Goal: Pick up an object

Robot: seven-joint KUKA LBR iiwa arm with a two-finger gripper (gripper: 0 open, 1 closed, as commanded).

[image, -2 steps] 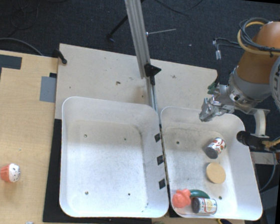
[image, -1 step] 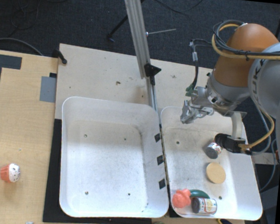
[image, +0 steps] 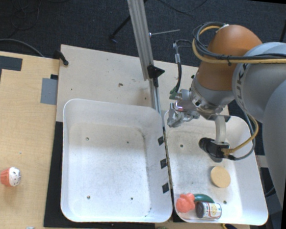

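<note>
The right white bin (image: 255, 206) holds several objects. A tan round disc (image: 220, 177) lies near its middle. At its front edge sit a red-orange lump (image: 185, 203), a small dark jar with a pale label (image: 208, 210) lying on its side, and a dark green piece (image: 204, 197) just behind them. My gripper (image: 175, 118) hangs at the bin's far left corner, close to the divider between the bins, well apart from all these objects. Nothing shows in its grasp.
The left white bin (image: 74, 129) stands beside the right one. A slanted aluminium rail (image: 144, 39) runs down to the divider beside the gripper. A black cable fitting (image: 213, 147) hangs from the arm over the right bin. A red-and-white toy (image: 10, 177) lies on the wooden bench, far left.
</note>
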